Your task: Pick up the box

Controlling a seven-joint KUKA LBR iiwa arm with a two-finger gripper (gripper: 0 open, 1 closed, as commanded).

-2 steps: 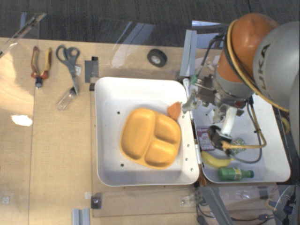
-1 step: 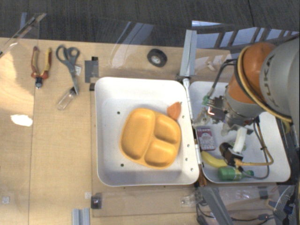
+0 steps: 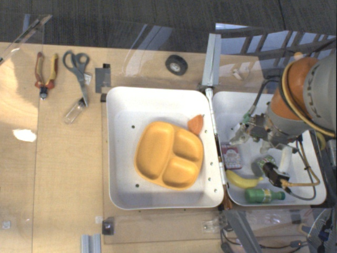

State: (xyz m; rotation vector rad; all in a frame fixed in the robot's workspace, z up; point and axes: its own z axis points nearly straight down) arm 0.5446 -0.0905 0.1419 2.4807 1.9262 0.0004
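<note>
The box (image 3: 231, 157) is small and flat, white with a pink-and-maroon face. It lies in the right bin (image 3: 231, 107) close to the bin's left wall. My gripper (image 3: 259, 140) hangs over the middle of that bin, a little to the right of the box and slightly farther back, and seems apart from it. The grey arm with its orange band (image 3: 293, 83) comes in from the right and hides the bin's right side.
A banana (image 3: 243, 181) and a green bottle (image 3: 265, 195) lie along the right bin's front, with a grey-green can (image 3: 263, 166) just below the gripper. The left bin (image 3: 124, 141) holds a yellow divided tray (image 3: 169, 155) and a small orange piece (image 3: 196, 123). Scissors, pliers and a tape roll lie on the bench behind.
</note>
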